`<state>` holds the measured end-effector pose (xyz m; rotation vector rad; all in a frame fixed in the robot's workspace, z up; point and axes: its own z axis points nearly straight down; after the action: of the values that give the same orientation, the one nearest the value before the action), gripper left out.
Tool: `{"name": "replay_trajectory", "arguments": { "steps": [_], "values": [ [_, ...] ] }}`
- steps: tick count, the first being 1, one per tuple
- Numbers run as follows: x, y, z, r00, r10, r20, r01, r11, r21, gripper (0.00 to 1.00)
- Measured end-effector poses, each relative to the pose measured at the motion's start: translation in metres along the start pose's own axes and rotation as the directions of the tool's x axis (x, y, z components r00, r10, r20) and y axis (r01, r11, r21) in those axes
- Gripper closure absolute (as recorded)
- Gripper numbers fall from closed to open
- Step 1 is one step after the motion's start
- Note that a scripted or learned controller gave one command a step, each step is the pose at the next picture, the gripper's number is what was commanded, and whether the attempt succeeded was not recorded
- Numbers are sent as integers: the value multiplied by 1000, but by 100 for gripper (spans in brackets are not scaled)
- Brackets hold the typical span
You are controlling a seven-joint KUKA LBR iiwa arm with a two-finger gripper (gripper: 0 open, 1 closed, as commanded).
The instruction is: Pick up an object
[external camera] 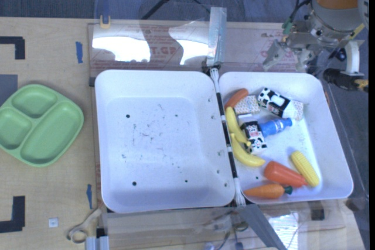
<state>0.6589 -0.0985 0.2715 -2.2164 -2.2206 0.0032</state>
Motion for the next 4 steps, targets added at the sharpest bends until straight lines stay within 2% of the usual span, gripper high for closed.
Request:
{"name": "replay_trajectory", "arguments": {
  "steps": [1,2,3,4],
  "values": [
    [-9,-68,146,998,55,1,-55,998,-13,0],
    [-39,-107,145,1000,5,1,-5,1000,-8,0],
    [-112,-178,68,997,74,1,-74,997,-2,0],
    [-91,-159,183,985,-174,0,174,985,-2,0]
  ]
}}
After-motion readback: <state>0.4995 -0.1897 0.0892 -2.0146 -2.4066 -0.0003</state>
